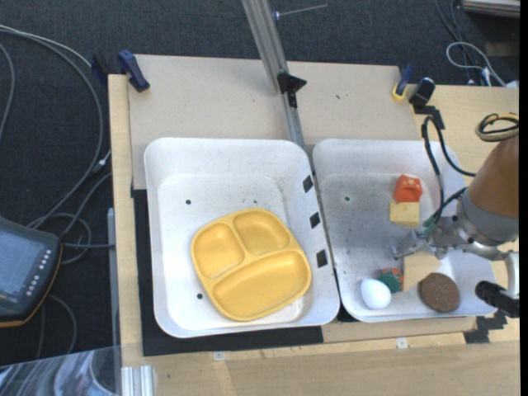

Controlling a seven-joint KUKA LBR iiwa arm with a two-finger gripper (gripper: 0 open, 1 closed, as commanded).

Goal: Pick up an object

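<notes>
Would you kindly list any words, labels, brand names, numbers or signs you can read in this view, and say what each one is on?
None can be read.
The handheld pendant at the left edge has a screen, but it is turned away and too blurred to read.
The yellow divided plate, the two white bins and the items in the right bin bear no visible lettering.
</notes>
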